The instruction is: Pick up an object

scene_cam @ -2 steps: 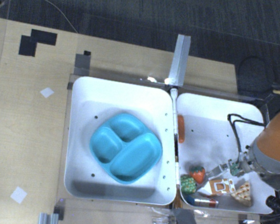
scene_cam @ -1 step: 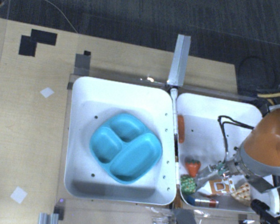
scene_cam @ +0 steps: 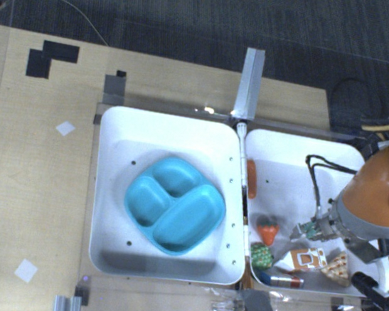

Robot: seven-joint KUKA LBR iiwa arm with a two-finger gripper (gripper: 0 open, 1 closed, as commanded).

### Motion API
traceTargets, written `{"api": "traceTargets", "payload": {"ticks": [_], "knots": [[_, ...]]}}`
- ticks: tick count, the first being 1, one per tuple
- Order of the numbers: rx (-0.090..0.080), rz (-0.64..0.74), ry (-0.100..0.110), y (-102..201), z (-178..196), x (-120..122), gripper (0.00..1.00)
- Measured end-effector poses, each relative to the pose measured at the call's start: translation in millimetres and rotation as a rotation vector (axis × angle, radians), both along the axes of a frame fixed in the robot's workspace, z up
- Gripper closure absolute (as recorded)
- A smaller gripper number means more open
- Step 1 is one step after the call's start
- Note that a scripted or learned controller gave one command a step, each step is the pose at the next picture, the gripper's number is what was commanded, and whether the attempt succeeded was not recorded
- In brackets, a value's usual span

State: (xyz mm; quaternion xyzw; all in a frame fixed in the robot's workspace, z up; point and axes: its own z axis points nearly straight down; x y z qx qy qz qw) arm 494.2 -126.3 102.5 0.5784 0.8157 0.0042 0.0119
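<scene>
Camera view looks down at a slant, so we start at the near edge. Along the front wall of the right bin (scene_cam: 301, 163) lies a cluster of small things: a marker (scene_cam: 283, 279) flat against the rim, a green ball (scene_cam: 262, 255) in the corner just beside the divider, an orange-and-white card (scene_cam: 308, 259) and a waffle-patterned piece (scene_cam: 337, 266) a little further right. Just behind the ball sits a small orange cone (scene_cam: 268, 234). We judge they have gathered here because the bin floor dips toward its walls — nothing looks deliberately set.

Above this cluster the arm (scene_cam: 383, 196) reaches in from the right, its orange band over the bin's right half. The gripper (scene_cam: 313, 229) hangs low, just above the card and close to the cone. Whether it is spread or closed we cannot tell; the tool end is a small tangle of metal and cable, and nothing is visibly held between its parts. So the pick is, as we judge it, not yet made, and the card or cone looks like the likeliest target.

Further back, a carrot (scene_cam: 251, 178) lies along the divider — well apart from the gripper.

In the left bin (scene_cam: 112, 176) a blue tray (scene_cam: 175, 204) rests mid-floor.
</scene>
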Motion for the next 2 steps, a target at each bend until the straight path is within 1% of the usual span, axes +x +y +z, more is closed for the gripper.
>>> {"api": "traceTargets", "payload": {"ticks": [1,2], "knots": [[0.0,0.0,0.0,0.1,-0.1,-0.1,0.0],[0.0,0.004,-0.005,0.8,10.9,2.1,1.0]]}}
